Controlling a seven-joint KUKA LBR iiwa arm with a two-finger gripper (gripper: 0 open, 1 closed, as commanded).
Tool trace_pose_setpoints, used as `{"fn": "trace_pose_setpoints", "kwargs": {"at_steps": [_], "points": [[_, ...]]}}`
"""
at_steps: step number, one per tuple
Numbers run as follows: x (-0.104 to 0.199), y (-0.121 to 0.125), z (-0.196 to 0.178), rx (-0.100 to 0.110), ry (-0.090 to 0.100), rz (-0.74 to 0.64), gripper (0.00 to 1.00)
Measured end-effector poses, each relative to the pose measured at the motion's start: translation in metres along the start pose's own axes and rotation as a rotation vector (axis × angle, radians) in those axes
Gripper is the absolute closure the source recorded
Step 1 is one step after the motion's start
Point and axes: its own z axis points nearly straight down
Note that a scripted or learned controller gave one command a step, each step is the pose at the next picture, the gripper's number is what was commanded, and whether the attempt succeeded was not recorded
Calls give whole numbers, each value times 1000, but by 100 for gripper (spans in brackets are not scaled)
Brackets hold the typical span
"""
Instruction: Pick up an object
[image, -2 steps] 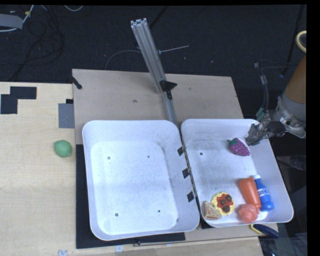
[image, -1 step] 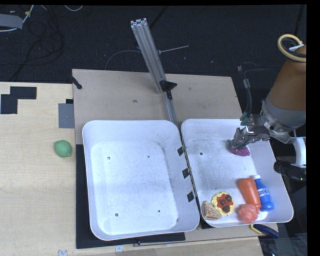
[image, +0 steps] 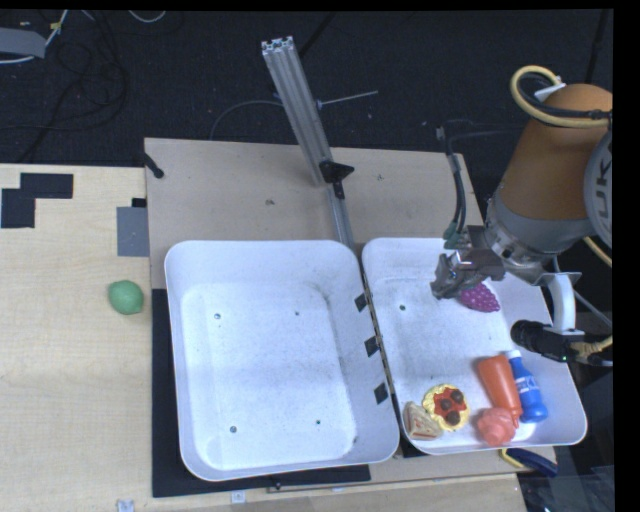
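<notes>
While the arm (image: 550, 170) is reached in from the right, its gripper (image: 452, 280) is seen low over the upper part of the right bin (image: 420, 330), just beside a purple grape bunch (image: 482, 297), which lies on the bin floor at the gripper's right. Whether the fingers are spread or pressed together cannot be told, and nothing is seen pinched between them. Along the bin's lower edge are noted a sandwich wedge (image: 422, 422), a small pizza (image: 446, 405), an orange bottle (image: 498, 382), a blue and white bottle (image: 528, 388) and a pink lump (image: 495, 427). A green ball (image: 126, 297) is recorded on the bench, left of the left bin (image: 270, 350).
</notes>
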Motion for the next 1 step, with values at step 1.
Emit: {"fn": "trace_pose_setpoints", "kwargs": {"at_steps": [1], "points": [[47,-1,16,2,0,1,100]]}}
